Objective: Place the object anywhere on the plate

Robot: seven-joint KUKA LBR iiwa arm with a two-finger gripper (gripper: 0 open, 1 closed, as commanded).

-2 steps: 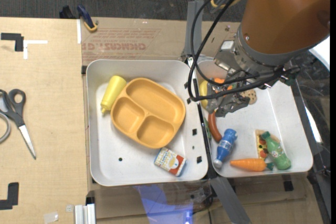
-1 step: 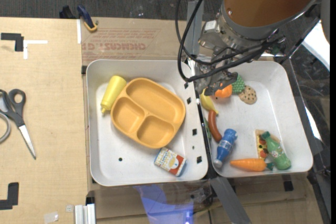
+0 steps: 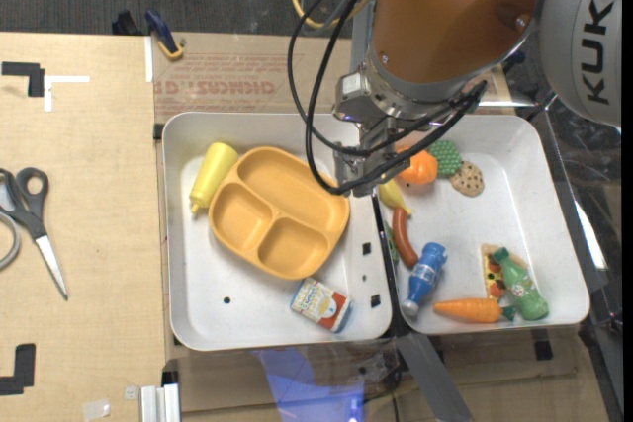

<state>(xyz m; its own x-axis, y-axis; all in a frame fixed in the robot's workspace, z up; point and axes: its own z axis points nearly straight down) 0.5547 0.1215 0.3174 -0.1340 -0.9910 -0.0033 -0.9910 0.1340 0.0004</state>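
The arm is hanging over the seam between the two white bins, its orange band taking up most of the upper middle. The claw is sitting just past the plate's right edge, low over the divider, and I cannot tell how it is standing because the wrist and black cables are covering it. Nothing is showing in its grasp.

The yellow divided plate is lying in the left bin, tilted a little. A yellow bottle is leaning against the plate's left rim, touching it. A small printed carton is lying just beyond the plate's lower right corner.

Right of the plate, in the right bin, an orange fruit is sitting close under the wrist, with a green bumpy piece and a cookie beside it. Further from the plate, a red sausage, a blue bottle, a carrot and a green bottle are lying about.

Well left of the plate, scissors are resting on the tabletop.
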